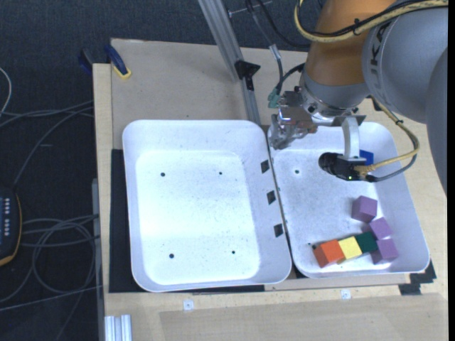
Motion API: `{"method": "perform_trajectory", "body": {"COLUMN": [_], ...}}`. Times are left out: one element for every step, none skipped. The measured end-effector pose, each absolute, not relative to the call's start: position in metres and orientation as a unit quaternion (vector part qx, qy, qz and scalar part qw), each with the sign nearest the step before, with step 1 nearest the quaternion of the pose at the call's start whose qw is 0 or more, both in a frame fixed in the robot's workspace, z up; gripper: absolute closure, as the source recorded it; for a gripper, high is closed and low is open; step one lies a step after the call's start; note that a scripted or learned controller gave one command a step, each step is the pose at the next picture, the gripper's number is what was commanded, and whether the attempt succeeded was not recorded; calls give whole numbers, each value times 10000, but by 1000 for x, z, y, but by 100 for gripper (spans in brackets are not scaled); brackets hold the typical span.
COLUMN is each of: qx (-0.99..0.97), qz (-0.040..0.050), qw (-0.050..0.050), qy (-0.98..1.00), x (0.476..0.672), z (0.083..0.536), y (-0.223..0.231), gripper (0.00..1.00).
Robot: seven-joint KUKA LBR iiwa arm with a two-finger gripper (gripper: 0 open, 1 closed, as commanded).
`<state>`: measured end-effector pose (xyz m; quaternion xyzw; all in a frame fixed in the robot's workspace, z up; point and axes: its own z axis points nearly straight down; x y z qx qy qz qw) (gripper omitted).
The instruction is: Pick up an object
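Note:
Several small blocks lie in the right bin. A purple cube sits alone near the right wall. Along the front edge runs a row of an orange block, a yellow block and a green block, with two more purple blocks at its right end. A small blue block shows at the back, beside the arm's cables. My gripper hangs over the right bin's back left corner, close to the divide between the bins and well away from the blocks.
The left bin lies beside the right one, with black clips along the shared edge. A slanted metal pole rises behind the bins. The arm's orange band and grey body cover the back right. Cables trail over the floor at left.

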<state>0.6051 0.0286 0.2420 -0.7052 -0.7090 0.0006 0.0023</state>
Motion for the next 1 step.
{"method": "perform_trajectory", "body": {"qx": [-7048], "qz": [-2], "qw": [21], "qy": [-7094], "x": [584], "z": [249], "y": [72], "gripper": [100]}}
